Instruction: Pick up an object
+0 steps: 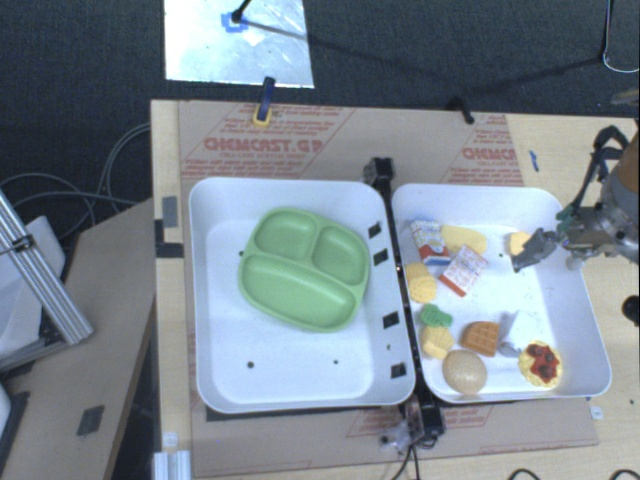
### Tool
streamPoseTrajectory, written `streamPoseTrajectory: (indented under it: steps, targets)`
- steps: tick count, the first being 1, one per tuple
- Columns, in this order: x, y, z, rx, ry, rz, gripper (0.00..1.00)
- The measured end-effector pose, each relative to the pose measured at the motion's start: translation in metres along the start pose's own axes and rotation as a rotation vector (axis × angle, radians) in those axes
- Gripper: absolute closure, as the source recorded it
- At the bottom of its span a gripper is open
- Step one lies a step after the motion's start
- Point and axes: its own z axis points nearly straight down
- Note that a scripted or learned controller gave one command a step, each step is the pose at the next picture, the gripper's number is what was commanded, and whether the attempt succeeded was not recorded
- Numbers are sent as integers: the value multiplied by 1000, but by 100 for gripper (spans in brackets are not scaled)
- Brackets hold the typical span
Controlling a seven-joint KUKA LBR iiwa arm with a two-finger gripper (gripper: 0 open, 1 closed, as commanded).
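The right bin (582, 320) holds several toy foods: a red and white packet (462, 270), a small carton (427, 236), a pale yellow piece (465, 238), a green piece (435, 316), an orange waffle-like piece (480, 337), a beige round piece (464, 371) and a red and yellow piece (540, 363). My gripper (527, 253) reaches in from the right, low over the bin's far right part. A small yellow piece (517, 241) lies right at its tip; I cannot tell whether it is touched or held.
The left bin (228, 368) holds a green divided plate (303, 268). A black divider (398, 268) runs between the bins. A small grey item (505, 325) lies near the waffle-like piece. Cardboard (330, 143) lies under the bins.
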Motion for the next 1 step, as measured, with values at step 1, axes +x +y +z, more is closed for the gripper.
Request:
streamPoseTrajectory:
  steps: [1]
  targets:
    - [-2,3,62,5,1,2,0]
